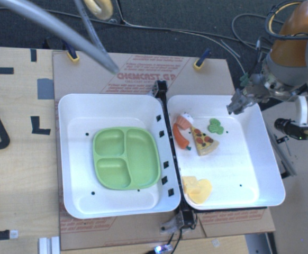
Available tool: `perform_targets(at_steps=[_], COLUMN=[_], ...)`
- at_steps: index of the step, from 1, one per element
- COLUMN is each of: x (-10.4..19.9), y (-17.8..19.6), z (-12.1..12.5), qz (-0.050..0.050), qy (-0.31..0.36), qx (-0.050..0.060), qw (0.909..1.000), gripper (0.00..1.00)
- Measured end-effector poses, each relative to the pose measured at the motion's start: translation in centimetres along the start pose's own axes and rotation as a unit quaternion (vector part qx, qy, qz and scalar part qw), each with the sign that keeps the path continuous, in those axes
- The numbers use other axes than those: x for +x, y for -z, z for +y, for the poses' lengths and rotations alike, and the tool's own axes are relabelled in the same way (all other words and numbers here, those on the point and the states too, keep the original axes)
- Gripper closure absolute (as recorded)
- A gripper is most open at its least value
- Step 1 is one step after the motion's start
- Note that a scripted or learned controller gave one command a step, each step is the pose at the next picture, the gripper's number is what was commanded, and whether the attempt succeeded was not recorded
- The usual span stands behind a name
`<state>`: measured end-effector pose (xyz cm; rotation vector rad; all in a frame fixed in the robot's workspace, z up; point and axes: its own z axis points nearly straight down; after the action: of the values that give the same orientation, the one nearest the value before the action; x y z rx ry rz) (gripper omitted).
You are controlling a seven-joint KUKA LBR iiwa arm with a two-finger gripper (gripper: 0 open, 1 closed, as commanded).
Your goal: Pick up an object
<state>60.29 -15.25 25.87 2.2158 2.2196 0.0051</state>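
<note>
In the right bin (260,157) lie several toy foods: a pizza slice (204,141), a red-orange piece (181,132) beside it, a small green piece (215,126) and a yellow piece (197,189) near the front. My gripper (236,104) hangs over the bin's far right rim, to the right of the green piece and apart from it. Nothing shows between its fingers.
The left bin (74,115) holds a green divided plate (126,157). A black divider (166,136) with clips runs between the bins. Cables cross the dark floor behind. A grey pole (53,23) slants across the upper left.
</note>
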Motion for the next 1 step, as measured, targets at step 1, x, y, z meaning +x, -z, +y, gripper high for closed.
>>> perform_targets(at_steps=[1], x=[4.14], y=[0.08], z=[-2.19], qz=[0.001], qy=[0.001], qx=[0.004], qw=[1.0], gripper=[1.0])
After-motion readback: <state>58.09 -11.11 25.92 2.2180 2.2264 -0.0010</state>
